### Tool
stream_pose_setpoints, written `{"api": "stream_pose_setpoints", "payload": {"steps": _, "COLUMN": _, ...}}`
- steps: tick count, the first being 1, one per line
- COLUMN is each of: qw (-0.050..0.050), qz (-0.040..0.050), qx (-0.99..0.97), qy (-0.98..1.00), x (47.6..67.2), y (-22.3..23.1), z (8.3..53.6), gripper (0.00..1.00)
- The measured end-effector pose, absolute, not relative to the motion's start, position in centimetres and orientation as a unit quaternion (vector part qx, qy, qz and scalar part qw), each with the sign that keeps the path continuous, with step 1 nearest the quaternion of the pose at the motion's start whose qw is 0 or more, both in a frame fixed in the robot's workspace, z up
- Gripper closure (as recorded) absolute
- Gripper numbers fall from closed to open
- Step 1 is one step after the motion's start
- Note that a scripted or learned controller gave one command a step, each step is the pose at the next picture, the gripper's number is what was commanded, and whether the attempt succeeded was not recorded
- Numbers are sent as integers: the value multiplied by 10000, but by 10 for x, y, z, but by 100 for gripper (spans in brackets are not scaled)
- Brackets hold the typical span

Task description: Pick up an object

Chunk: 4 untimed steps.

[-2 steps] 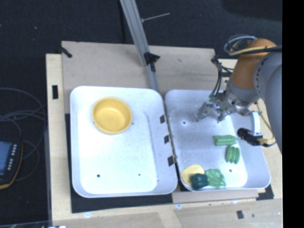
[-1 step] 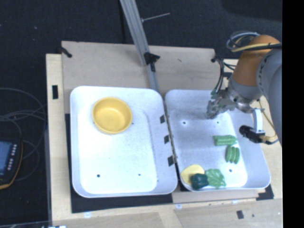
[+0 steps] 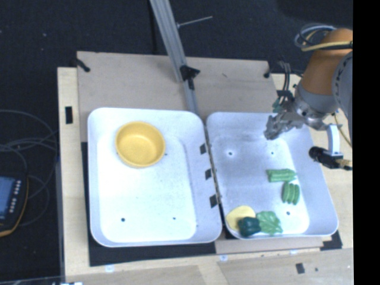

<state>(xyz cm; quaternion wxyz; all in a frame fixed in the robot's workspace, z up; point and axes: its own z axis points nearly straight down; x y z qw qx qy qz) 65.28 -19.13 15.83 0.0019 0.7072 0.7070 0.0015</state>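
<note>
My gripper [image 3: 272,130] hangs over the far part of the right bin [image 3: 237,135], nothing visible between its fingers. In that bin's near right part lie a long green vegetable [image 3: 280,174] and a smaller green pod [image 3: 290,192]. At the front edge sit a yellow piece [image 3: 238,214], a dark green piece [image 3: 249,225] and a light green leafy piece [image 3: 269,221], close together. A yellow bowl [image 3: 140,143] stands in the far left part of the left bin [image 3: 148,212].
A grey metal rail [image 3: 169,34] slants down from the top to the gap between the bins. Black clips [image 3: 209,174] sit along the divider between the bins. The wooden bench [image 3: 130,82] surrounds both bins.
</note>
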Motion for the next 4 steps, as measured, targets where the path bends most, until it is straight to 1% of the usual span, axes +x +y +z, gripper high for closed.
{"api": "stream_pose_setpoints", "payload": {"steps": 1, "qw": 20, "qz": 16, "qx": 7072, "qy": 7070, "x": 654, "y": -192, "z": 210, "gripper": 100}}
{"api": "stream_pose_setpoints", "payload": {"steps": 2, "qw": 1, "qz": 7, "qx": 7057, "qy": 7085, "x": 667, "y": -140, "z": 212, "gripper": 100}}
{"api": "stream_pose_setpoints", "payload": {"steps": 3, "qw": 3, "qz": 11, "qx": 7056, "qy": 7086, "x": 672, "y": -85, "z": 227, "gripper": 100}}
{"api": "stream_pose_setpoints", "payload": {"steps": 4, "qw": 2, "qz": 11, "qx": 7057, "qy": 7085, "x": 670, "y": -34, "z": 239, "gripper": 100}}
